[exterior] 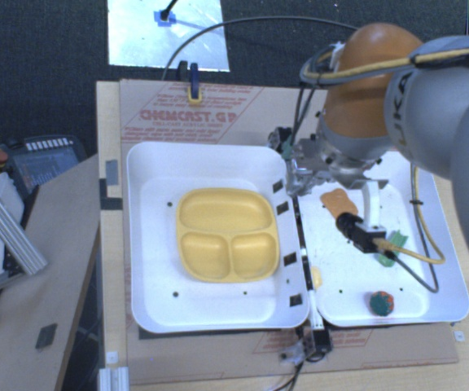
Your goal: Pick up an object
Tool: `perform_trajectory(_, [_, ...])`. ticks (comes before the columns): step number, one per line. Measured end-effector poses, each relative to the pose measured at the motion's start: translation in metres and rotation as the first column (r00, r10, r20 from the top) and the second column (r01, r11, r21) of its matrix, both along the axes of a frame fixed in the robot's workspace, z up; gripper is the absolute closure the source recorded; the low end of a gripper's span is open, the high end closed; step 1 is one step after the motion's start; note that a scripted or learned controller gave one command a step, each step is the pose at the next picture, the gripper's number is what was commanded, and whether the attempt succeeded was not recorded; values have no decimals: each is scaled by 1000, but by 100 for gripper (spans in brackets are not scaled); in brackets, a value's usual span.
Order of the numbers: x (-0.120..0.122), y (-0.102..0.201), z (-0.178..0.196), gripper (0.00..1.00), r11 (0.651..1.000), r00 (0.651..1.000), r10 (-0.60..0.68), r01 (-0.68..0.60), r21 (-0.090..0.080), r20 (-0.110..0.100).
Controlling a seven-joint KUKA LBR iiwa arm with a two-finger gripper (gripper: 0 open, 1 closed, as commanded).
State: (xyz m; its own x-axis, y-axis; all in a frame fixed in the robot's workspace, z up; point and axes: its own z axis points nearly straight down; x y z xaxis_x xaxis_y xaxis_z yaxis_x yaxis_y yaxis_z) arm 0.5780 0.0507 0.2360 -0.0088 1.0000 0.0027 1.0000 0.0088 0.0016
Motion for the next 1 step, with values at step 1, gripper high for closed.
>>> perform_trajectory(1, [-15,41,-10,100,1000,1000,0,0,-1,-2])
